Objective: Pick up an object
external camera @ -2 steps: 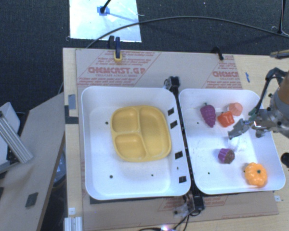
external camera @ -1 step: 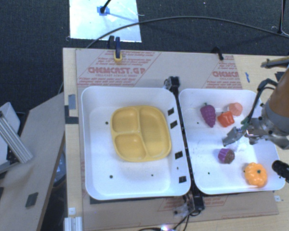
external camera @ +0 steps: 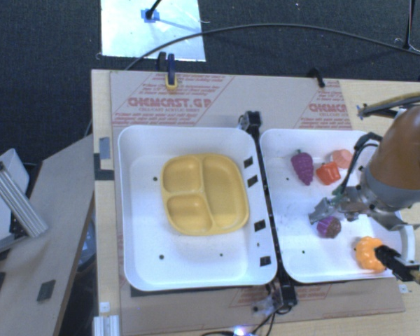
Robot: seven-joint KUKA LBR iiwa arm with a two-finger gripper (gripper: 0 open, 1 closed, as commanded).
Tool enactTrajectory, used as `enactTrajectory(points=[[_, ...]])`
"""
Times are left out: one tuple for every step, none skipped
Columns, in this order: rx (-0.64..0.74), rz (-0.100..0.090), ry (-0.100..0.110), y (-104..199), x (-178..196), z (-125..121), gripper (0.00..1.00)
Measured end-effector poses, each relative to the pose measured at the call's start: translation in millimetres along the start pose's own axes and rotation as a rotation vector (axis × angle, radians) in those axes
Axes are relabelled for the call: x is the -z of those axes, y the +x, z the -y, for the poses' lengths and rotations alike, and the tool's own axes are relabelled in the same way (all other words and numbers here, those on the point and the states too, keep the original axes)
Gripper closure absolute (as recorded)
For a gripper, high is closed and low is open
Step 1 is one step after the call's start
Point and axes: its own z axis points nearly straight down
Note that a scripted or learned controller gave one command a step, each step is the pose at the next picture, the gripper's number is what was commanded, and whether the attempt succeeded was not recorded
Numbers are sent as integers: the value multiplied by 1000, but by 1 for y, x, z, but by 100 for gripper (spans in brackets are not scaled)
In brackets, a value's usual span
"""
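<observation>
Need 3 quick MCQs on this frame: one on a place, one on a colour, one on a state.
1. Where does the yellow tray lie?
A. left bin
B. right bin
C. on the bench outside the bins

2. What colour is the toy nearest the hand?
A. green
B. purple
C. blue

3. How does the yellow tray look?
A. stacked with toys
B. flipped over
C. lying flat with its compartments up

Answers:
1 A, it sits in the middle of the left bin.
2 B, the small purple toy lies just below the hand in the right bin.
3 C, three bare compartments face the camera.
</observation>
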Motion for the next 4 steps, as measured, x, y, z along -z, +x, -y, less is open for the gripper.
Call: enactTrajectory(points=[[-1, 0, -1, 0, -52, 0, 0], [-1, 2, -6, 0, -39, -1, 100], [3, 3, -11, -1, 23, -9, 100], [3, 4, -12, -2, 87, -8, 100]])
